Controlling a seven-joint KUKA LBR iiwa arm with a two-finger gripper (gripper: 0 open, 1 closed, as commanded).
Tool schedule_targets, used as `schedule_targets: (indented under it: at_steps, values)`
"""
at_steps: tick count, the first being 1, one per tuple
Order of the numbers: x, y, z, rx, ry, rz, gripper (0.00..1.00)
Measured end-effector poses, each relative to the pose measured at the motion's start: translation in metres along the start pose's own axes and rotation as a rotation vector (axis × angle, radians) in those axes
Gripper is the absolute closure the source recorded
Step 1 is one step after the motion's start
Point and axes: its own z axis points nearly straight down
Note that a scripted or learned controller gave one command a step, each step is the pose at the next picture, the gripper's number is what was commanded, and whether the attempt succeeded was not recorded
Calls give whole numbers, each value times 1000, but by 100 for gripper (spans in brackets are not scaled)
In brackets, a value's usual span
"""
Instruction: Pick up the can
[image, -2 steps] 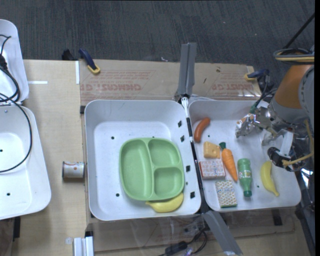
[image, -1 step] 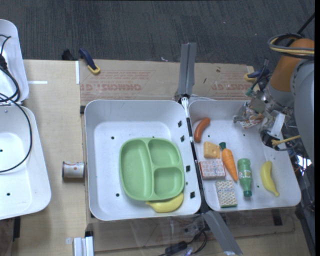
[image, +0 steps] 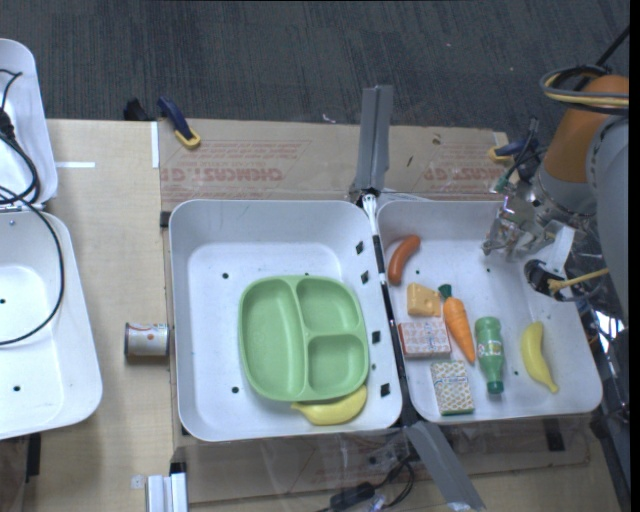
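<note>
Camera view, from my remote station: the can (image: 147, 340) lies on its side on the worktop (image: 110, 200), outside both bins, just beside the left wall of the left bin (image: 185, 300), about level with that bin's lower half. One round end faces the worktop's left edge.

The hand (image: 515, 240) sits over the right bin (image: 575, 400) near its top-right corner, well apart from the can, w/ both bins between them. Hand state: cannot tell how far open it is; too small and cluttered by cabling. Nothing seen in its hold.

Other items noted: green divided plate (image: 303, 335) in left bin w/ a banana (image: 330, 410) at its lower edge. Right bin holds a sausage (image: 402, 258), carrot (image: 459, 328), green bottle (image: 489, 352), second banana (image: 538, 356) and small boxes.

Handling judgement: can looks small and metal, so prob. light, stiff, smooth-walled and apt to roll when nudged. Recommend closing across the curved body at mid-length, jaws either side of the roll axis, approx. straight down. Risk: the bin wall close by may crowd the near jaw.
</note>
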Motion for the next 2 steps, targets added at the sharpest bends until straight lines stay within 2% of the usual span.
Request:
schedule_targets:
  at_steps: [1,2]
  values:
    - [28,-12,-76,-15,5,221,100]
    - [28,-12,-76,-15,4,221,0]
